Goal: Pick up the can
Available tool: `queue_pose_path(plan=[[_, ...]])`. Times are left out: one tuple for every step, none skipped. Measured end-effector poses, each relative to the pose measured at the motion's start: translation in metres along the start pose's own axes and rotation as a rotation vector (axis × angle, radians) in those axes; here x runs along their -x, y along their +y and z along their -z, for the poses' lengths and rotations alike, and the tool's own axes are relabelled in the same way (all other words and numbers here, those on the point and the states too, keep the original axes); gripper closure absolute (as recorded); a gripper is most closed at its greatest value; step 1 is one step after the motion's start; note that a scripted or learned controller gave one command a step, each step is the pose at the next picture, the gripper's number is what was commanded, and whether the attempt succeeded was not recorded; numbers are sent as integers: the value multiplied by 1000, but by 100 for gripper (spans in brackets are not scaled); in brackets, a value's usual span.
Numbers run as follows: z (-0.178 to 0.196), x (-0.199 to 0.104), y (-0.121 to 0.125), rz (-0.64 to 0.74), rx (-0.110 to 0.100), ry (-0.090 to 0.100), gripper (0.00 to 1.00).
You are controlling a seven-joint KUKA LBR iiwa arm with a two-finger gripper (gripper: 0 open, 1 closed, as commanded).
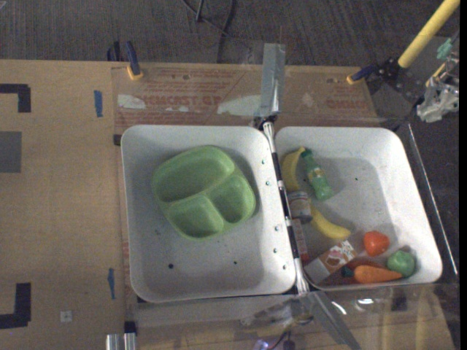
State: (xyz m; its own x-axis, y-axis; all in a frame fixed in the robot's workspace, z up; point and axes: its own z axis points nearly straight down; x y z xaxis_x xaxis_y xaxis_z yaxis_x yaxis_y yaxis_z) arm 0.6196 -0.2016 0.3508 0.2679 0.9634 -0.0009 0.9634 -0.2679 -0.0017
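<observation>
Right against the left wall of the right bin lies the can, a small cylinder with a brownish label, tipped on its side beside the divider between the two bins. A yellow banana curves just above it, a green bottle lies near that, and a second banana sits just below and to the right of the can, close to touching it. Further down the bin are a small carton, a red tomato-like piece, a carrot and a green pepper. The left bin carries a green divided plate. Both bins rest on the brown counter.

I judge the can to be rigid and light, probably smooth-skinned and prone to rolling since it lies on its side. The best hold looks to be across its round body near the middle, fingers closing on the curved sides; the bin wall on one side and the banana on the other leave little room, so a finger may have to slip between can and wall.

At the upper right edge, well apart from the can and outside the bins, the hand hangs as a pale metallic shape; whether it is wide or narrow I cannot tell. The pick is not yet begun.
</observation>
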Motion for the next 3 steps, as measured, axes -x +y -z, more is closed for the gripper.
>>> queue_pose_path(plan=[[87, -15, 44, -19, 7, 0, 100], [85, -51, 35, 9, 1, 0, 100], [85, -29, 41, -275, 5, 0, 100]])
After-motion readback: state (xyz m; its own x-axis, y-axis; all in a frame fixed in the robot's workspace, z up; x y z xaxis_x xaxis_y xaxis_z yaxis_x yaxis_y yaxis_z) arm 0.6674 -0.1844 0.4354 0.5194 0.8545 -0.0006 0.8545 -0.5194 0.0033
